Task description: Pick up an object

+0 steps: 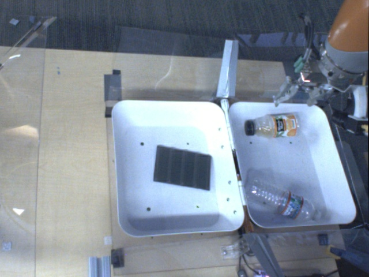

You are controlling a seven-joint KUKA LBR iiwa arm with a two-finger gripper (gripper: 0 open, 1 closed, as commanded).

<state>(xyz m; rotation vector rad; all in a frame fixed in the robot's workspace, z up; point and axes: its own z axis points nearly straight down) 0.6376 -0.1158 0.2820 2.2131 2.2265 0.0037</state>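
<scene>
End effector (290, 91) hung over right bin's (340, 172) back rim, grip state unclear.
Juice bottle (272, 126) near rim; clear bottle (279, 199) front.

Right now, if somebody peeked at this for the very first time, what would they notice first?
Probably the dark ridged mat lying flat in the middle of the left bin, stark against the white. Next, the two bottles in the right bin: an amber bottle with an orange label on its side near the far wall, and a clear bottle lying near the front. The orange-banded arm hangs over the far right corner.
</scene>
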